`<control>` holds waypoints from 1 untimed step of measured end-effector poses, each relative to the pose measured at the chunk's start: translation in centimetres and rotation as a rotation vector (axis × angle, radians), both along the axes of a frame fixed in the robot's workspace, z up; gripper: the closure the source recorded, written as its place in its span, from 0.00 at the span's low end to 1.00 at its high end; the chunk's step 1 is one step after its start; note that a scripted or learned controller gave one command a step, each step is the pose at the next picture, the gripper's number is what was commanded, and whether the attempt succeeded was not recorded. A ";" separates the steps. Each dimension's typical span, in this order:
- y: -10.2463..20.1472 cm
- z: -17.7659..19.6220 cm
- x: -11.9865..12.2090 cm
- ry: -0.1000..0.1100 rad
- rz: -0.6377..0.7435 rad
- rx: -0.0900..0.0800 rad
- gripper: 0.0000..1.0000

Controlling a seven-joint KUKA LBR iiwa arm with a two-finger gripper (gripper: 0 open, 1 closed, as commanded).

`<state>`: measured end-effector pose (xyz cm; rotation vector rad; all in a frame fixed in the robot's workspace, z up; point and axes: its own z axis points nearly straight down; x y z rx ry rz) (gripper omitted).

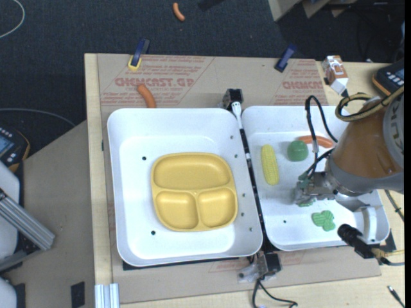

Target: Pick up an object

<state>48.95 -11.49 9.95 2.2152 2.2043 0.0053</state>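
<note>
In the right bin (282, 226), near its middle, I see the end effector (306, 194) lowered close to the bin floor. It is small and dark from my camera, and I cannot tell how it is set or whether anything is held in it. The arm (366, 149) enters from the right, its orange band directly above the wrist, with black cables looping over it.

Objects in the right bin, from the end effector outward:
- A green leafy toy (324, 220) lies just beside the end effector, toward the near edge of the bin, apart from it.
- A yellow corn cob (270, 163) lies to the left, lengthwise, near the bin's left wall.
- A green round toy (297, 150) sits beyond the end effector, toward the far side.
- An orange carrot-like piece (316, 141) lies just behind the green round toy, partly hidden by the arm.

The left bin (128, 172) holds a yellow divided plate (192, 190) with three compartments, resting flat at its centre.

On the worktop (192, 76) behind the left bin lies a small orange sausage-shaped toy (147, 95). A second one (178, 11) lies on the dark floor beyond.
</note>
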 end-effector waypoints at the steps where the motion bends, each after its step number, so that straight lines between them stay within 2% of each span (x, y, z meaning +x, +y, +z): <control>1: 0.3 6.3 0.2 0.008 0.006 0.008 1.00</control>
